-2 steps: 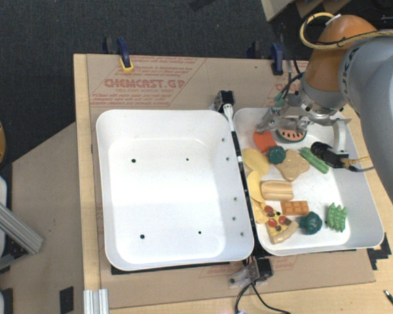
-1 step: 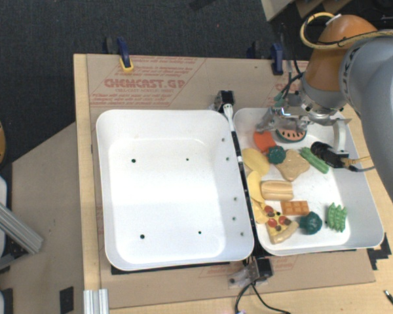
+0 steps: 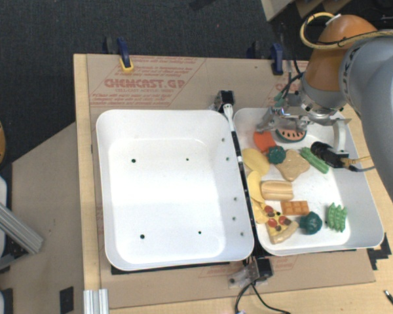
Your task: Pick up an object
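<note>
From the camera above the table (image 3: 150,77), you see two white bins side by side. The left bin (image 3: 111,136) shows its bare floor with four small dark dots. The right bin (image 3: 370,224) holds a heap of toy food.

Your arm (image 3: 354,57) comes in from the right and hangs over the far end of the right bin, with the gripper (image 3: 289,124) pointing down just above a watermelon slice (image 3: 290,135). You cannot tell from this angle whether the gripper is spread or closed, and nothing is plainly held in it.

Just beside the slice, toward the left, lies a red-orange piece (image 3: 263,140). Nearer the camera sit a dark green ball (image 3: 276,154), a yellow banana (image 3: 254,160), a tan cookie (image 3: 293,167) and a green bean (image 3: 314,160). Farther down the bin you find a bread roll (image 3: 276,190), an orange cracker (image 3: 295,208), a pizza slice (image 3: 279,226), a teal ball (image 3: 310,223) and a green leafy piece (image 3: 336,216). These last lie well apart from the gripper.
</note>
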Robot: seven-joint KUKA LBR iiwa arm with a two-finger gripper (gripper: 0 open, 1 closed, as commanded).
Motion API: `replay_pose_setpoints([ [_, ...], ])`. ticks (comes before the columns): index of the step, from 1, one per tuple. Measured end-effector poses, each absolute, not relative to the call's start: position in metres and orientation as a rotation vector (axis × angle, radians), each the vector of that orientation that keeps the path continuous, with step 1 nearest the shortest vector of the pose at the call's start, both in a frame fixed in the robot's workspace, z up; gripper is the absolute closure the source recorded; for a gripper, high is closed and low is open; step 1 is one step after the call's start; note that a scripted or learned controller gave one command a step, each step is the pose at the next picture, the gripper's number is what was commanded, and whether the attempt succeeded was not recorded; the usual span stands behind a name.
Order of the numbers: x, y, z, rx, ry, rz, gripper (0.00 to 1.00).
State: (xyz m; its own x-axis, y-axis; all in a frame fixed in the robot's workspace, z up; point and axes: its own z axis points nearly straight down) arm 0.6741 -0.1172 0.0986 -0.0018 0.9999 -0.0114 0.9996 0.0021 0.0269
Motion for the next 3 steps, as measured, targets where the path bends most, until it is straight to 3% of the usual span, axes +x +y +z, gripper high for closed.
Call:
replay_pose_setpoints([
  [3, 0.674, -0.099, 0.099, 2.199, 2.203, 0.016, 0.00],
])
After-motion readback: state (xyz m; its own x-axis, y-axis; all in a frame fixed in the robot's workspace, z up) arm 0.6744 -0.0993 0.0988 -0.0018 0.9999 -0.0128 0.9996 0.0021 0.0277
